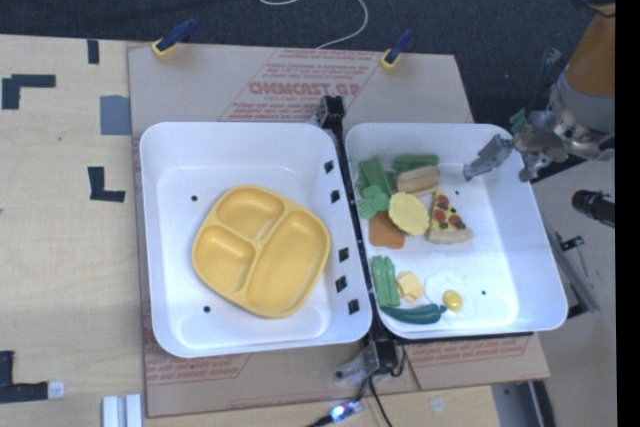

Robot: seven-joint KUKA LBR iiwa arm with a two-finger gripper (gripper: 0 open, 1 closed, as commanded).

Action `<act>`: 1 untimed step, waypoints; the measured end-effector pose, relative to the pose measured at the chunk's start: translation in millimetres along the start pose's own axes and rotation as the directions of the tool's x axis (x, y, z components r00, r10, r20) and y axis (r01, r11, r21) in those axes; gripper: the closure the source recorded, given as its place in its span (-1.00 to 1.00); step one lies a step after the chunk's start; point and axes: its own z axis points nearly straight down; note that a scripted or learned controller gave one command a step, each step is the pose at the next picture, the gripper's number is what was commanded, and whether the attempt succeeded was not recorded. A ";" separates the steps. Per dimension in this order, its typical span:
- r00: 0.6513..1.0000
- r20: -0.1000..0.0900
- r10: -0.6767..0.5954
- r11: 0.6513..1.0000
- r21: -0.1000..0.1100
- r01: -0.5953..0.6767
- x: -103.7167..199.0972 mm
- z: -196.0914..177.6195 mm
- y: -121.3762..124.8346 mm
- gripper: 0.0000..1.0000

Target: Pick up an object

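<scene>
So here I am, hanging over the far right corner of the right bin (pixel 520 215), my gripper (pixel 508 160) up above the rim with nothing in it. My two fingers stand apart: one grey finger (pixel 488 158) sticks out to the left over the bin's white floor, the other is a darker one (pixel 527 165) back toward my wrist, with open space between them.

All the toy food sits to the left of my jaws and lower down in the same bin. Nearest is the pizza slice (pixel 446 218), just below and left of my left finger but not touching it. Next to that is a yellow lemon-ish round (pixel 407 212) lying partly over a brown piece (pixel 385 233). Further left, against the wall, are some green leafy bits (pixel 373 187), with a bread-roll thing (pixel 417 179) and a green pod (pixel 415 160) level with my jaws. Toward the near edge, well away from me, there's a fried egg (pixel 449 295), a small yellow chunk (pixel 408 287), a green stalk (pixel 383 278) and a dark green pepper (pixel 413 313).

Way off past all that, the left bin (pixel 165 245) holds a yellow divided plate (pixel 261 250), lying flat.
</scene>
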 end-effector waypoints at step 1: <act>1.000 0.004 -0.004 1.000 -0.014 0.004 0.7 -9.2 3.0 -1.00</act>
